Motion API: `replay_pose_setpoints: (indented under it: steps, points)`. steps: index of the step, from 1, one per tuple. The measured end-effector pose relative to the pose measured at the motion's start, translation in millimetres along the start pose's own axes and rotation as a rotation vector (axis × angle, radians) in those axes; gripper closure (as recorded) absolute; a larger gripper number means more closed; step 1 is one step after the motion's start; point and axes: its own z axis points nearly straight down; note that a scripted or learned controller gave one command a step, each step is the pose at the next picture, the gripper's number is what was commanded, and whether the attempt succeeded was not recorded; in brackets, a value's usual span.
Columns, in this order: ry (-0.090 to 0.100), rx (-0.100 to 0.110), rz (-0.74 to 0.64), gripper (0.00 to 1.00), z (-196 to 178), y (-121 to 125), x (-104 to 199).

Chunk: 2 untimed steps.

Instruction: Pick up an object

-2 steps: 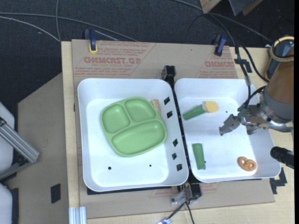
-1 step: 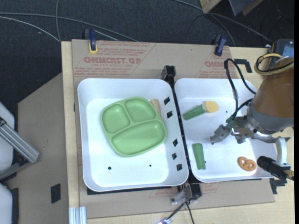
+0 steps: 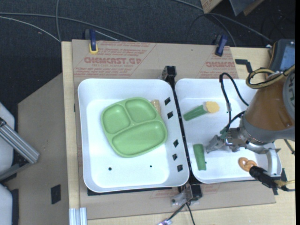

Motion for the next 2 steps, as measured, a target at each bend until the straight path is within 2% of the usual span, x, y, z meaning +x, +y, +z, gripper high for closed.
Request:
replay_pose_setpoints:
  steps: [1,2]
  points:
    - [0.000,-0.003,-0.001,0.00,19,-1,1]
    - [-0.001,-0.007,-0.001,1.00,7,0,1]
